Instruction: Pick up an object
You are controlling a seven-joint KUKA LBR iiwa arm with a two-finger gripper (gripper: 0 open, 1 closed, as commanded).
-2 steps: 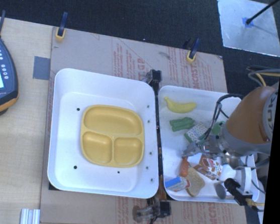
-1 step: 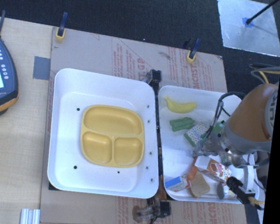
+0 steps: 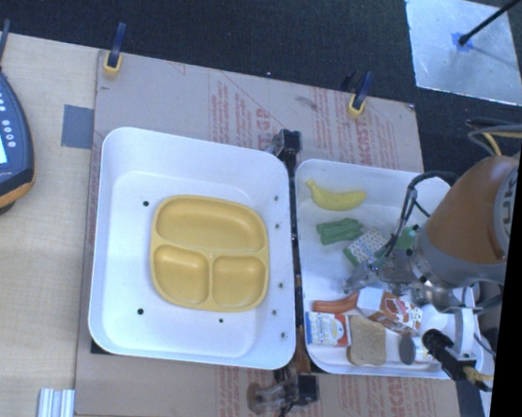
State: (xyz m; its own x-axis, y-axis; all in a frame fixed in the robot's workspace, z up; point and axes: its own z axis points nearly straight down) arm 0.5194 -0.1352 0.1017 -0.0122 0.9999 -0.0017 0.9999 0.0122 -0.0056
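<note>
The arm's gripper (image 3: 373, 271), its grip state impossible to tell, hangs over clutter at the right bin's (image 3: 301, 283) centre, with a banana (image 3: 335, 198) at eleven o'clock and a green piece (image 3: 338, 230) nearby, so it should descend squarely on one separated item.

a single fixed camera looked down at a slant from above the bench (image 3: 209, 93), far enough back to take in both white bins, the left bin (image 3: 107, 231) and the right bin (image 3: 312, 176), with the arm (image 3: 472, 219) entering from the right
</note>
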